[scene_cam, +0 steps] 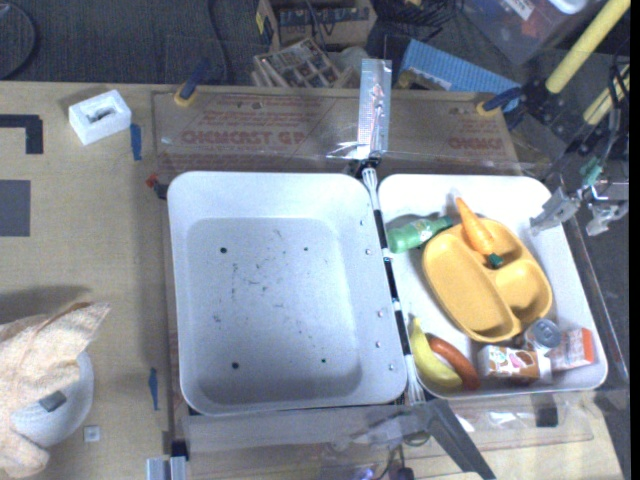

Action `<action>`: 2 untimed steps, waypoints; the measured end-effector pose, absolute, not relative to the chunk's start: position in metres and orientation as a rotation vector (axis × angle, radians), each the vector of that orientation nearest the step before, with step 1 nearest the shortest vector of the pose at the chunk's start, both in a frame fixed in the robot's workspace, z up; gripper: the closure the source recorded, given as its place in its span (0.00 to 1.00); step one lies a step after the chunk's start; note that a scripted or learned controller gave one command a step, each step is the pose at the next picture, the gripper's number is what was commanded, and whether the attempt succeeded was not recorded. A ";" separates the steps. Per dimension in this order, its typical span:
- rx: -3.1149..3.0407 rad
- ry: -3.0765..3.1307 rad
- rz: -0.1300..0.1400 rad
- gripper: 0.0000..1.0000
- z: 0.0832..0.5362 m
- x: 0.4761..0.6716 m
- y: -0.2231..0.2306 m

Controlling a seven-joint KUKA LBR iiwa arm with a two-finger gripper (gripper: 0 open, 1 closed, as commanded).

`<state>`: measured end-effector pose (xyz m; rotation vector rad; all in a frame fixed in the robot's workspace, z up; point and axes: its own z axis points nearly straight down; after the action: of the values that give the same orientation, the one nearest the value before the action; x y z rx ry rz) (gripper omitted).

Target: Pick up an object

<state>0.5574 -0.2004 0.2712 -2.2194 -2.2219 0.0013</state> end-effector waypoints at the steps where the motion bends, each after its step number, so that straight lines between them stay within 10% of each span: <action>1: -1.898 -2.504 -0.001 0.00 0.126 0.501 -0.218; 2: -2.010 -2.431 -0.008 0.00 0.091 0.512 -0.181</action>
<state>0.5123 -0.1811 0.0915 -2.0098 -2.4305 -0.0083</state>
